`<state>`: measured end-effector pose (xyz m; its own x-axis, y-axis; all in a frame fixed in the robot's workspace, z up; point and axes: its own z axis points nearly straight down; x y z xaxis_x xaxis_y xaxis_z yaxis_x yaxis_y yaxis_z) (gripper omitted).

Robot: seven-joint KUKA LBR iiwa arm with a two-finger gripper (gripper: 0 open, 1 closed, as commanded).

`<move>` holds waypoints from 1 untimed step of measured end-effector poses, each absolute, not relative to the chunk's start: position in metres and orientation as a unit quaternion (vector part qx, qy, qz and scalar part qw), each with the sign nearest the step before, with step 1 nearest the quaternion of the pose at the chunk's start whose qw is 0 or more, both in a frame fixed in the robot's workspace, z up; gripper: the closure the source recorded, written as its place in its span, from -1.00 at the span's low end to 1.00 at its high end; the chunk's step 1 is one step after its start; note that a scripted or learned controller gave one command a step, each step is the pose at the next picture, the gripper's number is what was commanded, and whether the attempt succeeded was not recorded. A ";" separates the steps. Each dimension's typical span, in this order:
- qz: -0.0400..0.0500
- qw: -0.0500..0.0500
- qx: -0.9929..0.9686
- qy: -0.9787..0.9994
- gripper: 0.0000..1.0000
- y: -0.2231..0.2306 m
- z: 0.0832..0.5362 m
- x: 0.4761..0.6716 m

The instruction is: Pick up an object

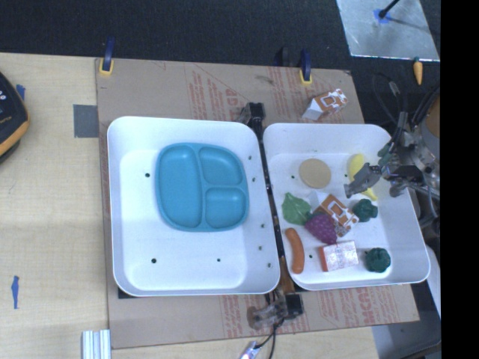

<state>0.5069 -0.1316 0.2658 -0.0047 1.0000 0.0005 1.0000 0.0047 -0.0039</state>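
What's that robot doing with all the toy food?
A robot arm reaches in from the right, and its gripper hangs over the right bin, next to a yellow toy. That bin holds pretend food: a tan cookie, purple grapes, a sausage and green pieces. The left bin holds a blue divided plate. The gripper doesn't seem to be holding anything yet.

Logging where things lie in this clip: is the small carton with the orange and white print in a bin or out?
Out. The small carton lies on the brown cardboard beyond the right bin, apart from its rim.
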 end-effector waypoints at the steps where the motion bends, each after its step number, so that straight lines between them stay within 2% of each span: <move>1: 0.002 0.002 -0.705 -0.709 -1.00 -0.114 0.147 0.545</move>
